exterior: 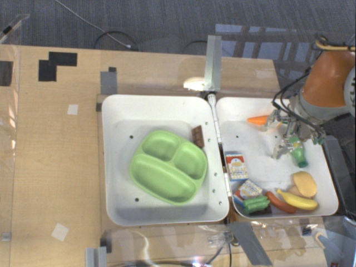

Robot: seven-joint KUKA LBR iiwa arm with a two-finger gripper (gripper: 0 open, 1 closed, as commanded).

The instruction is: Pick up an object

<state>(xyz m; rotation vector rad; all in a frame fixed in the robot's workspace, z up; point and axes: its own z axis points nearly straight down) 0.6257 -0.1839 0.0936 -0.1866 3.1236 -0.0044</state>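
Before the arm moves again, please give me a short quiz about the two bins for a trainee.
1. True or false: the green divided plate lies in the left bin.
2. Which thing lies nearest the gripper? A) the banana B) the small green bottle C) the brown bar
3. Fill in: the orange carrot lies in the ___ bin.

Key: 1 true; 2 B; 3 right.
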